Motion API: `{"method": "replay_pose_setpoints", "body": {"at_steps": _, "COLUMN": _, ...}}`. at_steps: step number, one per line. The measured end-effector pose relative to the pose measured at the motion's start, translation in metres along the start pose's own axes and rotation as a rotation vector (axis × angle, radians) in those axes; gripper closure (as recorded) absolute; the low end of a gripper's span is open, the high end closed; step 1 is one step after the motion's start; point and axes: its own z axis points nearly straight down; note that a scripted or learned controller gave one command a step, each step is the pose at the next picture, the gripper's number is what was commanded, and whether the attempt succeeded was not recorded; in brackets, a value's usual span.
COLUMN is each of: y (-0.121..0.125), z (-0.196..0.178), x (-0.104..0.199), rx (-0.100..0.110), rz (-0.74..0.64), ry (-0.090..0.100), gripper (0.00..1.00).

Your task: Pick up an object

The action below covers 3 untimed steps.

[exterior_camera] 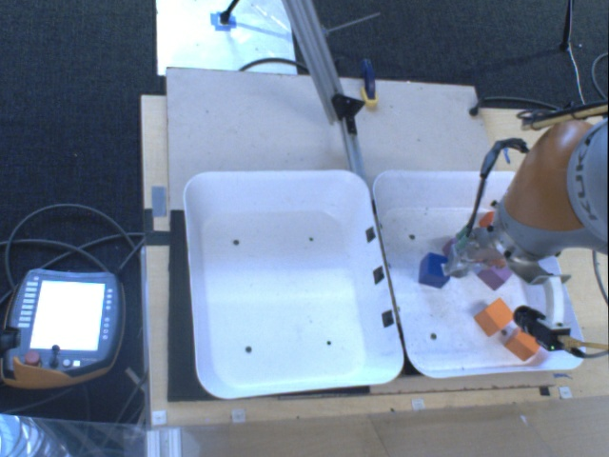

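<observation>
From the camera view, the gripper [463, 255] hangs low inside the right bin [409, 203], and the blue cube [434, 270] sits just beside it, on the side toward the left bin [205, 198]. A purple block [494, 276] lies close on the cube's far side from that bin, partly under the wrist. Whether the jaws stand wide or narrow, I cannot tell; the wrist seems to hide them. Orange blocks [493, 317] lie farther from the cube, toward the near rim.
</observation>
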Motion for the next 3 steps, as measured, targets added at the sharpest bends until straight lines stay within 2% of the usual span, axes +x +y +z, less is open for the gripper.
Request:
{"method": "replay_pose_setpoints", "body": {"at_steps": 1, "y": 0.003, "z": -0.065, "x": 0.001, "rx": 0.011, "rz": 0.0, "ry": -0.001, "gripper": 1.0}}
{"method": "replay_pose_setpoints", "body": {"at_steps": 2, "y": 0.005, "z": -0.096, "x": 0.001, "rx": 0.014, "rz": 0.0, "ry": 0.0, "gripper": 1.0}}
{"method": "replay_pose_setpoints", "body": {"at_steps": 3, "y": 0.022, "z": -0.098, "x": 0.041, "rx": 0.017, "rz": -0.005, "ry": 0.003, "gripper": 1.0}}
